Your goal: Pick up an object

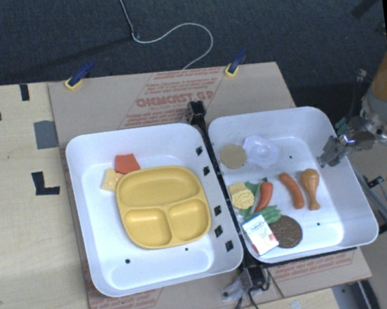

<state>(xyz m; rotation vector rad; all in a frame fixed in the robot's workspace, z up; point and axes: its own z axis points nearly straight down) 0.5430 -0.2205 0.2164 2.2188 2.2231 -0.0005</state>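
- cardboard sheet (172, 96) under the bins: red print, upside down to the camera, at 12 o'clock of the left bin (86, 200); big line looks like "CHEMCAST GP", smaller lines too blurry to read
- small carton (260, 234) in the right bin (349, 207), 7 o'clock corner: printed label, unreadable

Below me the counter (19, 229) is pale wood marked with black tape pieces (42, 183). A sheet of printed cardboard (165, 97) lies on it under two white bins, held at its far edge by two blue-and-yellow clamps (78, 75). The left bin (86, 200) and the right bin (317, 127) sit side by side, touching. A thin white cable (178, 36) loops over the dark floor beyond.
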